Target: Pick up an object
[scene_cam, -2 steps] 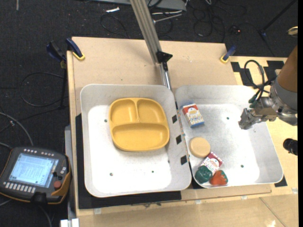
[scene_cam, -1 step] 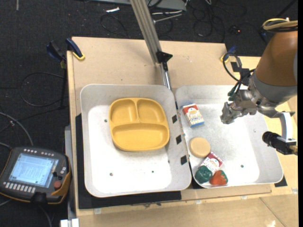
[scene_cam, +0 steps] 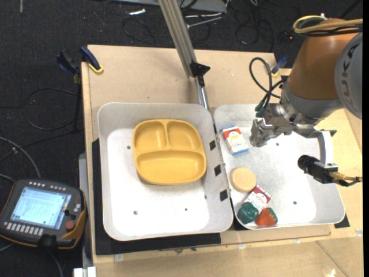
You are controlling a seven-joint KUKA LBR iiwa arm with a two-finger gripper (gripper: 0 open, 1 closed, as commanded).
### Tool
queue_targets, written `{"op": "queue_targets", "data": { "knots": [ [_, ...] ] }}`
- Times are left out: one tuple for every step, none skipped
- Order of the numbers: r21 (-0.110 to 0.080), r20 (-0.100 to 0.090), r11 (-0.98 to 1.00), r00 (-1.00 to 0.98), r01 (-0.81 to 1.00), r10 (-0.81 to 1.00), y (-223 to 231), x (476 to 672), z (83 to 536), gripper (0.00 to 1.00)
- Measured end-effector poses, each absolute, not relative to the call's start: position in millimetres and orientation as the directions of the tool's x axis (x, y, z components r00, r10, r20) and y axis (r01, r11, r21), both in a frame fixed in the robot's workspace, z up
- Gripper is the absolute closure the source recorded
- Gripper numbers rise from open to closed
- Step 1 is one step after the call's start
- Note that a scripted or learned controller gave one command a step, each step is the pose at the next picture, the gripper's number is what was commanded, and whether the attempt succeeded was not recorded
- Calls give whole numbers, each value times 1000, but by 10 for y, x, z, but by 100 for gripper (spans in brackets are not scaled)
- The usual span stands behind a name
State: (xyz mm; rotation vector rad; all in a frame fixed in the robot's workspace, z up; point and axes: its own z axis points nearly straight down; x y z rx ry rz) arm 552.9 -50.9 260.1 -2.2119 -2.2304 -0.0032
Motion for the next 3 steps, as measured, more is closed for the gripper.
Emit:
{"op": "queue_targets", "data": {
  "knots": [
    [1,1,8,-8,1000,1000,-35,5696,2512,100],
    [1,2,8,-8,1000,1000,525,5773,2572,100],
    [0,1,7,-7,1000,1000,993,5881,2429,100]
  ]
}}
